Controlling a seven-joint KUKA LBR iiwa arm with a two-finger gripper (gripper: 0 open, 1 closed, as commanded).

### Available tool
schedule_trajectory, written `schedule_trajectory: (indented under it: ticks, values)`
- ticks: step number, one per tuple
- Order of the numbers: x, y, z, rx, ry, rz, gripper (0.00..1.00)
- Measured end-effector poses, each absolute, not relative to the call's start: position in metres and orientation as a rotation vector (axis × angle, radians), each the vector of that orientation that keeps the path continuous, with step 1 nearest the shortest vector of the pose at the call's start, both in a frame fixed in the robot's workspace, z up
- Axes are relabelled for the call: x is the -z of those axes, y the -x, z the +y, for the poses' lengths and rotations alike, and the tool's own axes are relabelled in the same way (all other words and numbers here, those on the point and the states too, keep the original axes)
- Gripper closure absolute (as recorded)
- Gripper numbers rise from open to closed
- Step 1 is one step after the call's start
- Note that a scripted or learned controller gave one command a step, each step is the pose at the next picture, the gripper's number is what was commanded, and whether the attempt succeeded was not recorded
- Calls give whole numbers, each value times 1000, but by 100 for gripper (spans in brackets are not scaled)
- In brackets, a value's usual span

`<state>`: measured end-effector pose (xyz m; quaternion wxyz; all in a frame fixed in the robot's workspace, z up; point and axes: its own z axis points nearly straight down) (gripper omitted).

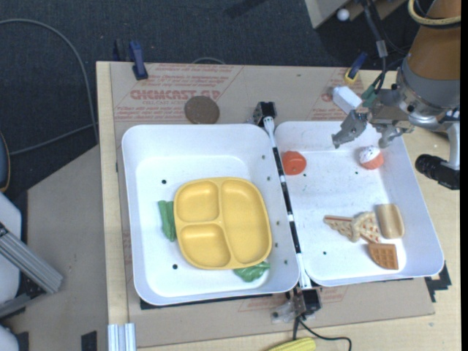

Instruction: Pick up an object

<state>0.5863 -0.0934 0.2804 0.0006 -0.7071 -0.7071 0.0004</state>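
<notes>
My gripper (365, 134) hangs over the far end of the right bin (322, 269), open, with one finger (346, 132) to the left and the other to the right. Nothing sits between them. A small red and white object (371, 157) lies on the bin floor just in front of the fingers. An orange round piece (294, 162) rests by the bin's left wall. Near the front right lie a beige bread-like toy (389, 219), a pizza-like slice (354, 227) and a brown waffle piece (384, 256).
The left bin (142, 196) holds a yellow divided plate (222, 221) with green pieces (167, 219) sticking out from under it at the left and front. A brown disc (201, 110) lies on the bench behind that bin. A black clamp (265, 112) sits between the bins.
</notes>
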Motion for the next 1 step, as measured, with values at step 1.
schedule_trajectory:
  ticks: [1]
  values:
    - [-108, -618, -205, -5, 2221, -2217, 0]
